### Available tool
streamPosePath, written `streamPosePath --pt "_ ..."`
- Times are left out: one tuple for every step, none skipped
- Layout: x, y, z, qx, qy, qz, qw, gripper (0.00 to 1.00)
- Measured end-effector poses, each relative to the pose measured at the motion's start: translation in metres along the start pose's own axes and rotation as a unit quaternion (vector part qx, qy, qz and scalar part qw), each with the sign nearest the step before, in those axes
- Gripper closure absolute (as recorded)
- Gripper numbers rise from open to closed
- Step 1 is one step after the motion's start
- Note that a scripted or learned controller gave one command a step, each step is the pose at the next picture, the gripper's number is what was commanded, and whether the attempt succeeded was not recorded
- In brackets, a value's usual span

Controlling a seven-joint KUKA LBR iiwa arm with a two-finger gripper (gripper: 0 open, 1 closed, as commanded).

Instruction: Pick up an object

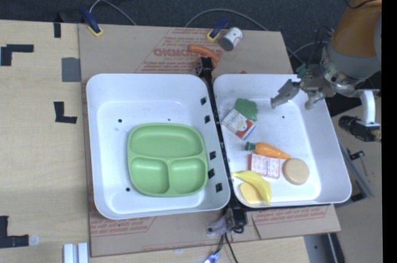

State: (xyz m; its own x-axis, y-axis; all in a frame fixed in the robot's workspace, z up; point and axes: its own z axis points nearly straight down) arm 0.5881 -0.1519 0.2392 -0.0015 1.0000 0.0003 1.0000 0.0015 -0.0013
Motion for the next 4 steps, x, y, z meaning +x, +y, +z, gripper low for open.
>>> streamPosePath --pt "0.054 0.034 0.138 0.0 0.0 0.0 1.0 0.0" --pt "0.052 0.028 0.148 -0.008 0.002 0.0 1.0 0.0" --pt "0.052 0.004 0.153 -0.004 0.0 -0.001 1.0 0.0" --pt "0.045 0.019 0.153 -0.002 0.0 0.0 1.0 0.0"
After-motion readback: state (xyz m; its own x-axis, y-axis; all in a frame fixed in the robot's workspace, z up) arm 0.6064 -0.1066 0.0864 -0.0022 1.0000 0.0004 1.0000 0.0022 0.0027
